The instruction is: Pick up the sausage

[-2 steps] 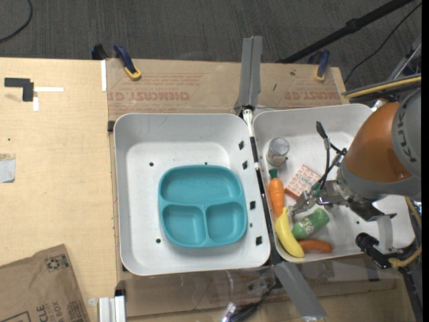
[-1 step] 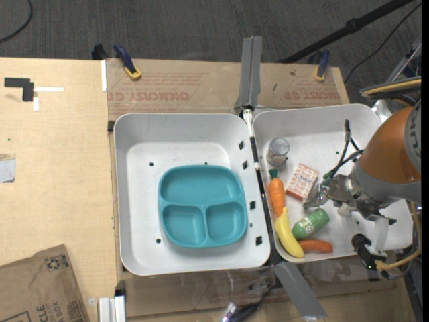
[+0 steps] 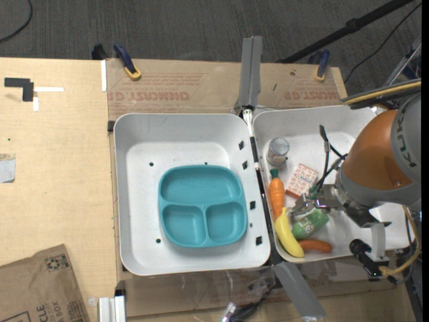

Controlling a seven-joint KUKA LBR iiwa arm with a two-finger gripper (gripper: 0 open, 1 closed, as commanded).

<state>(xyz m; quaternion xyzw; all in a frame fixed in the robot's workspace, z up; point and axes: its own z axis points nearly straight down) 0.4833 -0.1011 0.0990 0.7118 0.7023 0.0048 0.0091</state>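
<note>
Cardboard (image 3: 40,284) printed with black lettering lies at the bench's near left corner. Behind it sit two shallow white bins side by side. In the left bin (image 3: 134,200) rests a teal divided plate (image 3: 202,205) with three compartments. At the near edge of the right bin (image 3: 335,125) lies the sausage (image 3: 316,246), a reddish-orange link whose long axis runs nearly left to right along the bin's front wall, one end touching the tip of a yellow banana (image 3: 287,234). A carrot (image 3: 276,193) stands lengthwise just above the banana, and a green vegetable (image 3: 310,223) lies just behind the sausage. A small can (image 3: 278,151) and a red-and-white packet (image 3: 302,178) sit farther back. The gripper (image 3: 312,203) hangs over the green vegetable, just behind the sausage; whether it is parted or closed I cannot tell, and nothing shows between its tips. The arm's orange band (image 3: 382,154) bulks at the right.
</note>
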